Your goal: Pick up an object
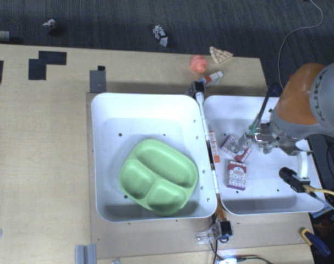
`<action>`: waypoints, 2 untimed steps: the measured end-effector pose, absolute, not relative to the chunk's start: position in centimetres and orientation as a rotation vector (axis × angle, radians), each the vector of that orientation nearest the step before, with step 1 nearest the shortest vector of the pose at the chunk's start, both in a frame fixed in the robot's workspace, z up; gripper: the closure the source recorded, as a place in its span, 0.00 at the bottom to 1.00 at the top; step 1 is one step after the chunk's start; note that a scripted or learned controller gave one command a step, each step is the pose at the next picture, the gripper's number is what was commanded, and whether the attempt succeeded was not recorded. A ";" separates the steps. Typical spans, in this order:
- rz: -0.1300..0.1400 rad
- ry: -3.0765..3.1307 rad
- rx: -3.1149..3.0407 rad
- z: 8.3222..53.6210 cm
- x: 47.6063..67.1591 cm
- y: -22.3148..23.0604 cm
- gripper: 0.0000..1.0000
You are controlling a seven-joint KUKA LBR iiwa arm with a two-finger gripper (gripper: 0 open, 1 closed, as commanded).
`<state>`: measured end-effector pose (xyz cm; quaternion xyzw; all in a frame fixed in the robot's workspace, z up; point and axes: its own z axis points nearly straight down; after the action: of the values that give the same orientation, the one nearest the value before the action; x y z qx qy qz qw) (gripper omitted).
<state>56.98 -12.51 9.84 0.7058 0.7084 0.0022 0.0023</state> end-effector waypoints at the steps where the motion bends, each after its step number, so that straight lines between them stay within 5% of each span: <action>1: 0.015 2.223 2.210 11.0 57.2 -12.4 1.00; 2: 0.006 2.222 2.211 18.0 64.3 -18.8 1.00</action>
<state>64.26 -18.77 18.00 0.7054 0.7088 0.0018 0.0034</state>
